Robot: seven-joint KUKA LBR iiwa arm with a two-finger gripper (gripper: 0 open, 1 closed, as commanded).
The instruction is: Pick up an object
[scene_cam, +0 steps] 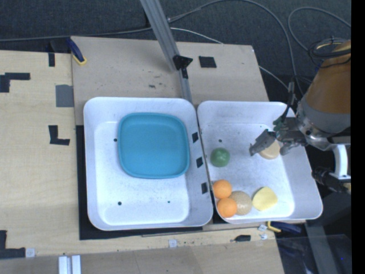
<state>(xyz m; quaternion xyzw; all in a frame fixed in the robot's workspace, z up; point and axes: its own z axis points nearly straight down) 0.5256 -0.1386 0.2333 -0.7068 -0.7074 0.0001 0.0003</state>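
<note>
My gripper (272,143) hangs over the right part of the right bin (245,114), with the arm coming in from the right. A small beige object (271,150) sits between its two dark fingers, and the gripper is shut on it. To its left, a green ball (220,157) rests on the bin floor. Along the bin's front lie two orange balls (222,188) (227,208), a tan round object (242,202) and a yellow object (264,198).
The left bin (102,170) holds a blue square plate (153,145). A grey metal pole (165,33) slants across the bench behind the bins. Cables run over the dark floor at the back right.
</note>
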